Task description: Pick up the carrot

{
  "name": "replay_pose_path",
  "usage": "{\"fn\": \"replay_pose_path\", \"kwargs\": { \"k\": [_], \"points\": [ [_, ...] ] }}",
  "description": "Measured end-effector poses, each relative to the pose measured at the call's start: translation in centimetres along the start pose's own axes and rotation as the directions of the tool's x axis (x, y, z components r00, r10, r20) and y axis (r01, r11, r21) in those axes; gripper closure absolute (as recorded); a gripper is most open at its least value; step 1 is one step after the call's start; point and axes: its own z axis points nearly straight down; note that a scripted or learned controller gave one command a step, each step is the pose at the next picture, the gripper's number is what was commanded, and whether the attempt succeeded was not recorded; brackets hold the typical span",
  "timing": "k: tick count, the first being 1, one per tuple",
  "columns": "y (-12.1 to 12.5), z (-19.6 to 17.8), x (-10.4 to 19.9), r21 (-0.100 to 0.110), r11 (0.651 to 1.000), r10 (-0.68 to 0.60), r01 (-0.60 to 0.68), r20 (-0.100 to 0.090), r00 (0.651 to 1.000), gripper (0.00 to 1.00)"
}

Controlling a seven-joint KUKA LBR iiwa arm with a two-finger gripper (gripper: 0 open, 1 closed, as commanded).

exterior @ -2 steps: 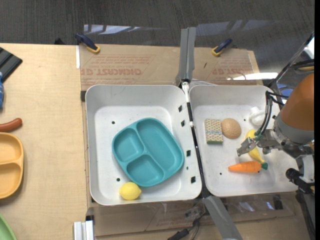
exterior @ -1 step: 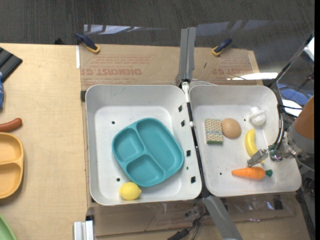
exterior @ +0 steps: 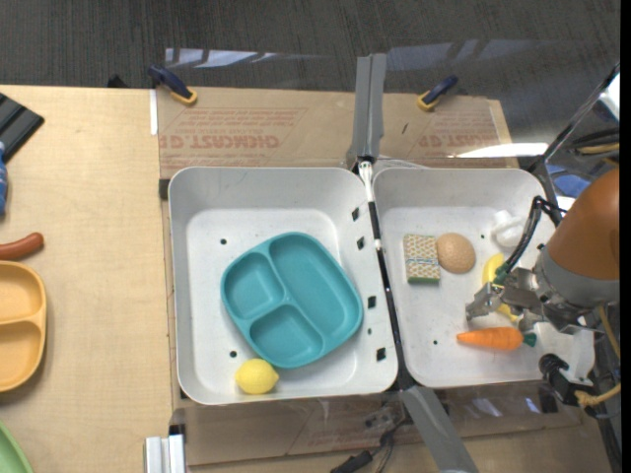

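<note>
The bench is viewed by a single fixed camera mounted above it, directed downward at a slant from a moderate height. Both white bins, the left bin (exterior: pixel 197 264) and the right bin (exterior: pixel 434 200), are framed whole near the centre. The arm (exterior: pixel 592 244) is seen entering from the right edge of the frame.

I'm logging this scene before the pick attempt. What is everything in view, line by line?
carrot: one, orange, right bin, front, by the gripper
egg: one, tan, right bin
sponge: one, green and tan, right bin, left of the egg
yellow item: one, right bin, partly hidden
divided plate: one, teal, left bin
lemon: one, yellow, left bin, front
bins: two, white, side by side
clamps: two, blue and orange, rear
gripper: one, grey, above the carrot
</note>
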Motion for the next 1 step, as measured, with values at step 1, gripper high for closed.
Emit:
{"fn": "replay_pose_path", "kwargs": {
  "k": [1],
  "points": [
    [0.94,-0.07,-3.55,-0.002,0.862,-0.507,0.507,0.002,0.862,0.00]
  ]
}}
